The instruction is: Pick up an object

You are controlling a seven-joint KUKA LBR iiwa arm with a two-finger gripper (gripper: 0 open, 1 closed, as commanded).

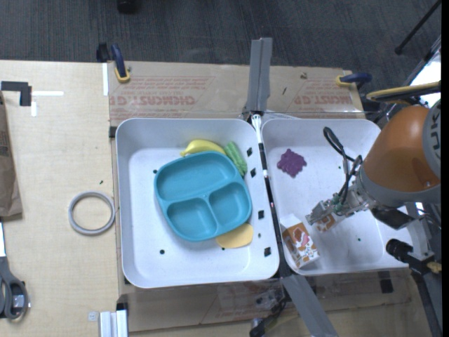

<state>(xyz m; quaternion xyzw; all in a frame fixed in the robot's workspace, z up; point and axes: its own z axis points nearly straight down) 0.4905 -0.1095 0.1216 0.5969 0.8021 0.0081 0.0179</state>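
Note:
My gripper (321, 215) hangs low in the right bin (365, 135), pointing left and down toward the bin floor. Just below and left of it lies a small carton (300, 243) with a red and white picture, leaning against the bin's left wall near the front. A purple grape bunch (291, 162) lies farther back in the same bin. The left bin (133, 209) holds a blue divided plate (203, 196), with a yellow banana (200, 147) and a green pod (237, 157) behind it and a yellow piece (236, 238) under its front edge.
The orange-banded arm (405, 153) covers the right bin's right side. A grey post (259, 76) stands behind the divider between the bins. On the bench at left lie a grey ring (92, 212), scissors (12, 295) and a brown bag (8, 167).

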